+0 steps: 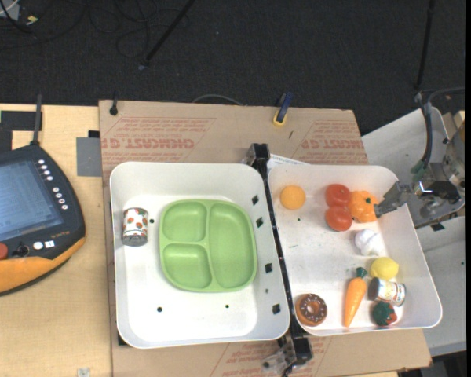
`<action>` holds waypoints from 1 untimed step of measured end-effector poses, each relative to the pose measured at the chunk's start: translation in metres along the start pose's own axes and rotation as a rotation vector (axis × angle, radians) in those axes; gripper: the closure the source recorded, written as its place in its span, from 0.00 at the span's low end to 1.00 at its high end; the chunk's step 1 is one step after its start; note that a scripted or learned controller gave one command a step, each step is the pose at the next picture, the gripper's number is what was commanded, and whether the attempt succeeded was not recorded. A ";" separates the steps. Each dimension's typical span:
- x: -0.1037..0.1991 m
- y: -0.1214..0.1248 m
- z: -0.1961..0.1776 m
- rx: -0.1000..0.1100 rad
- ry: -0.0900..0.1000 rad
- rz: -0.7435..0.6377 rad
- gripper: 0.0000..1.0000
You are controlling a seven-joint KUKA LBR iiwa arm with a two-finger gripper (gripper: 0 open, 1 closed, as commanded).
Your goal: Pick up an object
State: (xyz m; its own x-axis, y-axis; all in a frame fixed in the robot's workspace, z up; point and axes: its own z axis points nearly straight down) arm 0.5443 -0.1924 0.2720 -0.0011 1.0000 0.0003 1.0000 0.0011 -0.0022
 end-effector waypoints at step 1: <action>0.008 0.003 0.047 0.006 0.003 -0.001 0.00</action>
State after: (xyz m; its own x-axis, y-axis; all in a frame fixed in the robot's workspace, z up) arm 0.5471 -0.1847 0.2254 -0.0020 1.0000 0.0031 1.0000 0.0021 -0.0086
